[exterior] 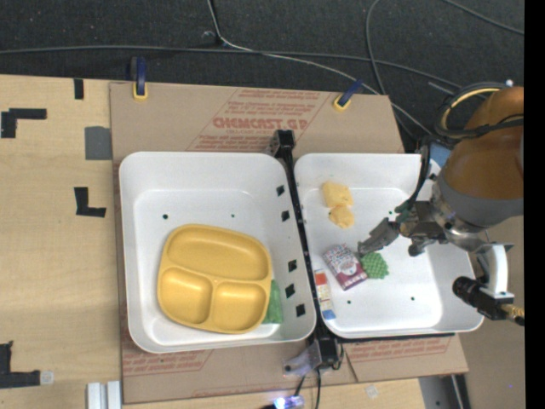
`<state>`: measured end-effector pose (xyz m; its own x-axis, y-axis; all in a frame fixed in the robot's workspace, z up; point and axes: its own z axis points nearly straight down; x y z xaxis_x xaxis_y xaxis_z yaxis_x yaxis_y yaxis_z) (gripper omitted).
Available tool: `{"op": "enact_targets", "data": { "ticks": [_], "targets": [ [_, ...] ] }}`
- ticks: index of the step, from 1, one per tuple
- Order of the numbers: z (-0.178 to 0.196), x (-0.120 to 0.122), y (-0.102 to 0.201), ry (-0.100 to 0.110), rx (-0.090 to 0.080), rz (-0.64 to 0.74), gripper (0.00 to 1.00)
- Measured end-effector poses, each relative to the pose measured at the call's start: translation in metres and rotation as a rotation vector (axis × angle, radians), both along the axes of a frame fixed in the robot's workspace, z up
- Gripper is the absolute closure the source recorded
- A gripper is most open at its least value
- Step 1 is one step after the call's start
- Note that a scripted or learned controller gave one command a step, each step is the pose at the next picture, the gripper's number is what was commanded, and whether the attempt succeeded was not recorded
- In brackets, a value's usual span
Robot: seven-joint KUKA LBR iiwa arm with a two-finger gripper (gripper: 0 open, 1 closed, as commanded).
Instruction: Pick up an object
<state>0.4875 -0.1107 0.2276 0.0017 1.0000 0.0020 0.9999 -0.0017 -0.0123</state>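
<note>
The right bin [426, 318] holds several small things: a pale yellow lumpy object [339, 204] near its back left, a purple and white packet [343, 267] at the middle left, a green crumpled piece [376, 268] just right of the packet, and a small red and white item [322, 285] against the left wall. My gripper [371, 244] reaches in from the right and hangs low, just above the gap between the packet and the green piece. I see nothing held in it.
In the left bin [136, 228] lies a yellow divided tray [213, 277] with a green item [273, 305] wedged at its right edge. A black divider [294, 220] runs between the bins. The arm's orange and grey body [481, 177] overhangs the right bin's right side.
</note>
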Motion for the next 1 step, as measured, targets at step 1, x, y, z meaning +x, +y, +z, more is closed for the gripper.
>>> {"op": "enact_targets", "data": {
  "ticks": [1],
  "targets": [
    [0.0048, 0.0023, 0.0002, -0.01, -0.001, 0.003, 0.0]
  ]
}}
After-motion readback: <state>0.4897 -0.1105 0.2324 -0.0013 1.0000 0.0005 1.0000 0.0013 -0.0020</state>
